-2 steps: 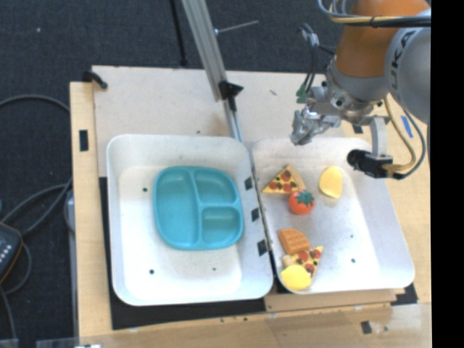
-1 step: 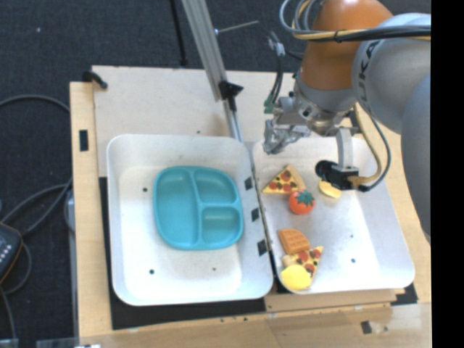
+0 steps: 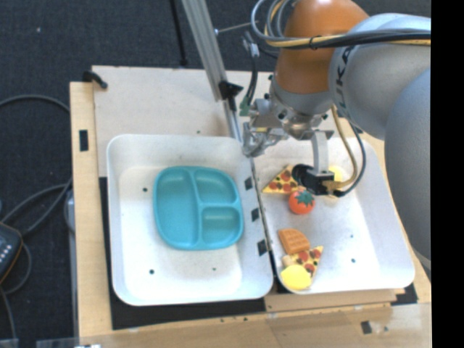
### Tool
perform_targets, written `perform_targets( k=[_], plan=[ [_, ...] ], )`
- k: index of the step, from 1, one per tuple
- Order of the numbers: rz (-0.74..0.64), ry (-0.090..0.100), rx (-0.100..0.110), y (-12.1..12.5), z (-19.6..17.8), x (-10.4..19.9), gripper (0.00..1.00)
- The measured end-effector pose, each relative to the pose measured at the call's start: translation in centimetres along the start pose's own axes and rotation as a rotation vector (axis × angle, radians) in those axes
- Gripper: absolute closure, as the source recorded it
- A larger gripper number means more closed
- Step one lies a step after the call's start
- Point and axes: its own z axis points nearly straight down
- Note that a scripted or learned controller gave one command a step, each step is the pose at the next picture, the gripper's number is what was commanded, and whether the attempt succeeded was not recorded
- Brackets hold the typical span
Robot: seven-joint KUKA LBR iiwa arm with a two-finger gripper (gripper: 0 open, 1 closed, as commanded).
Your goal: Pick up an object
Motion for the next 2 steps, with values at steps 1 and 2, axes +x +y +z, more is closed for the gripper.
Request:
perform_targets(
  k=[1,2],
  plan=[
    [0.000,0.000,0.001,-1.31,-0.26,5.17,1.00],
    [0.005,-0.001,0.001,-1.26,-0.22,4.81,0.00]
  ],
)
